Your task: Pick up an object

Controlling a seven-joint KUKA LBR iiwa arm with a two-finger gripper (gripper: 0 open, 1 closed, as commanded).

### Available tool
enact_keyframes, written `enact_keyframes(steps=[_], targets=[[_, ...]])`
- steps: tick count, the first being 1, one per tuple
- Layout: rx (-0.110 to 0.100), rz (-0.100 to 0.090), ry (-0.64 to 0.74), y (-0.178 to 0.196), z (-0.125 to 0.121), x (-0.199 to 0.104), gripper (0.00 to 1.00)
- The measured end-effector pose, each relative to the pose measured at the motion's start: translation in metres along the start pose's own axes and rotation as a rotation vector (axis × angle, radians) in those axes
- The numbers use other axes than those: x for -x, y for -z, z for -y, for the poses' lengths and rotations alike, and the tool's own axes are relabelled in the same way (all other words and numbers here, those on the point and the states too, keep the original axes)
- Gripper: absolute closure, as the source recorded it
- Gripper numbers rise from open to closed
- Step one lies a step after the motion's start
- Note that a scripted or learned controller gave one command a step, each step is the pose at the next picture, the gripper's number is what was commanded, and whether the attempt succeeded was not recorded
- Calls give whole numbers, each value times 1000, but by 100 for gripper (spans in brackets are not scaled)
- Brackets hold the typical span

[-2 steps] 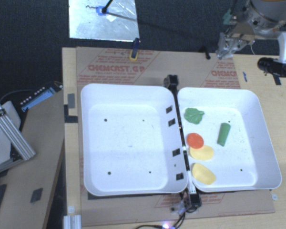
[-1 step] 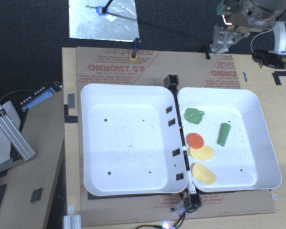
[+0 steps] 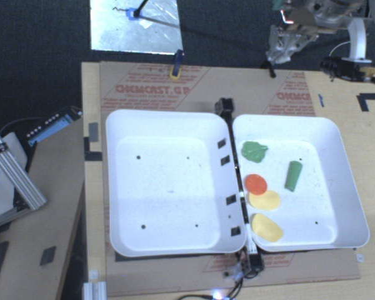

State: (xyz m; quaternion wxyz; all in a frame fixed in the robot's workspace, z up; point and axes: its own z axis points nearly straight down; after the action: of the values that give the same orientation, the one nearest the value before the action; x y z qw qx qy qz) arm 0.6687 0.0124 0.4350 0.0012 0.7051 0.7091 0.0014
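The pale wooden tabletop [image 3: 62,186] carries a brown cardboard sheet printed in red [image 3: 194,86], and on that sheet sit two shallow white plastic bins side by side, hinged or clipped along a dark seam in the middle, presumably so a program can move things from one to the other without them rolling off. The left white bin [image 3: 165,186] shows nothing but a few dark specks on its floor, while the right white bin [image 3: 337,186] holds all the candidates, gathered toward its left half near the seam. The grey arm's claw [image 3: 281,45] hangs high beyond the far edge of the bins, above the cardboard's back border and well apart from every object; whether it is spread or pressed together I cannot tell at this distance, and nothing is visibly between its tips. Of the objects, the green cylindrical block [image 3: 293,175] looks the plainest pick (my judgement only): it lies flat, its long axis running nearly from far to near with the top leaning slightly right, so a grip across its narrow width would suit. Left of it lie a flat leafy green piece [image 3: 254,151], two flat yellow oval pieces [image 3: 264,200] [image 3: 267,227] and a small flat orange-red disc [image 3: 255,183] touching the upper yellow one.
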Motion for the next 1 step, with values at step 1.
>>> enact_keyframes(steps=[1], targets=[[0,0,1,2,0,-32,100]])
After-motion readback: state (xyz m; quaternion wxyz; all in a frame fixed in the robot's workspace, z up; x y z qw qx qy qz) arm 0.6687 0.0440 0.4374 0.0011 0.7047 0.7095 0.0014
